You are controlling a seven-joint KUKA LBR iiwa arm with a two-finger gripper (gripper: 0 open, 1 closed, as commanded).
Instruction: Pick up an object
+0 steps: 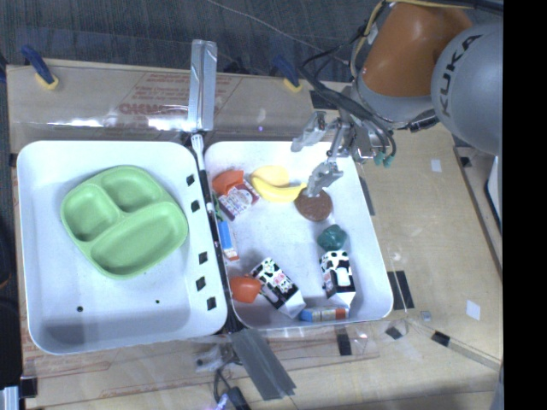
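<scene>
My gripper hangs over the upper part of the right bin, reaching in from the upper right. Its two grey fingers stand apart, open, with nothing between them. The lower fingertip is just above a brown round disc and right beside a yellow banana-shaped toy. Lower in the same bin lie a teal lump, two cow-patterned cartons, an orange ball and a marker.
A red-and-white packet, an orange piece and a blue stick crowd the right bin's left wall. The left bin holds a green divided plate. A metal clamp stands between the bins at the back.
</scene>
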